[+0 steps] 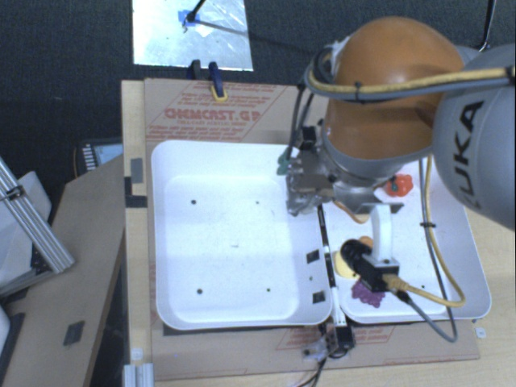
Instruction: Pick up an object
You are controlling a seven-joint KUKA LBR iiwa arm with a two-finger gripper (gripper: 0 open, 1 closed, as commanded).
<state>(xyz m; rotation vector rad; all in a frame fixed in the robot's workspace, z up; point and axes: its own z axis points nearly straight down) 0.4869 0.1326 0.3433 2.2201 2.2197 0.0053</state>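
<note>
My gripper [300, 193] hangs over the left edge of the right bin [468, 285], close to the divider between the two bins. In the right bin, a small orange object [398, 186] lies by the arm's wrist, mostly hidden. A purple object [368, 297] rests near the front rim. A yellow object [346, 268] lies just behind it, partly covered. A tan piece [353, 210] peeks out from under the wrist. Nothing is visible between the gripper's parts.
The left bin [165, 216] is a shallow white tray with a few dark specks. Both bins sit on a cardboard sheet [218, 111]. A shiny foil square [192, 22] lies behind the bench. The big orange-banded arm covers most of the right bin.
</note>
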